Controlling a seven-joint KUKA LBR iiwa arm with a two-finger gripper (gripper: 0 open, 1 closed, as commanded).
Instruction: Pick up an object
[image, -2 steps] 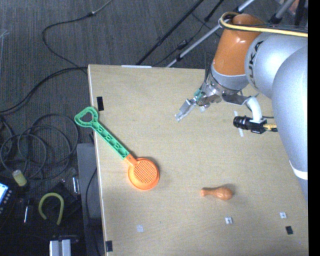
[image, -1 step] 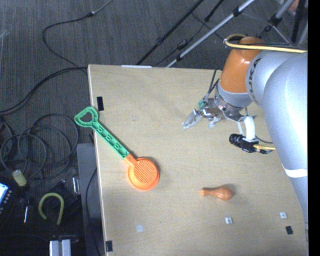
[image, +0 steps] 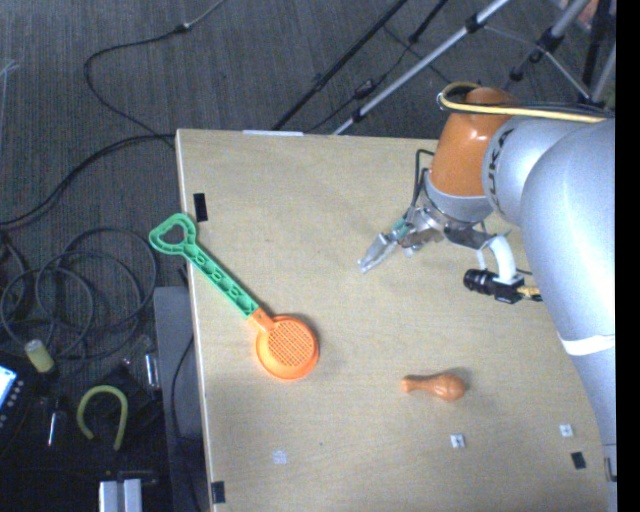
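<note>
Tan worktop (image: 300, 180) holds a green and orange strainer (image: 250, 310). Well to the right of the strainer's orange head lies a small orange pear-shaped toy (image: 436, 385). Up and right of the strainer hangs the end effector (image: 372, 260), its fingers near together and holding nothing.

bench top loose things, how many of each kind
Green-handled plastic strainer spoon with orange mesh head: 1
Small orange pear-shaped plastic piece: 1
Total: 2
</note>
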